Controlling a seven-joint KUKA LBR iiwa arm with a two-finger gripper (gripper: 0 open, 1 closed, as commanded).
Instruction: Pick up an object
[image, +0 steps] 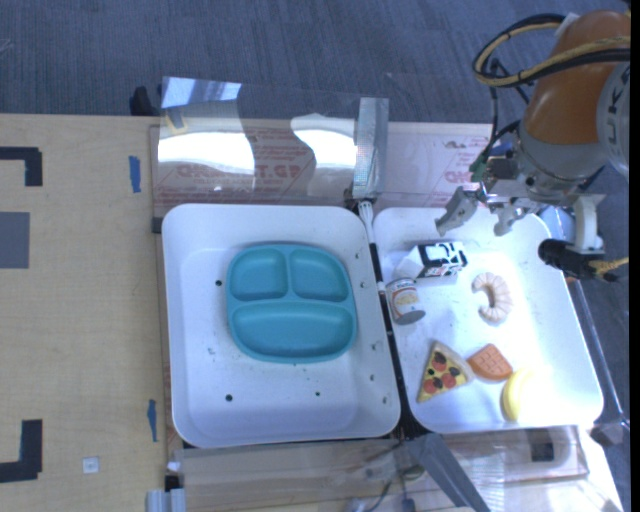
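Observation:
The right bin (560, 300) holds several small items: a black and white carton (441, 260), a small tin can (404, 300), a pale shrimp-like piece (493, 297), a pizza slice (443, 372), an orange piece (490, 362) and a yellow fruit (512, 395). My gripper (479, 216) hangs over the bin's far end, above and slightly right of the carton. Its two fingers are spread open and nothing sits between them.
The left bin (190, 300) carries a teal divided plate (291, 302). A clear plastic wall (260, 150) and a metal post (369, 150) stand behind the bins. Yellow cables (510, 45) loop off the arm at the top right.

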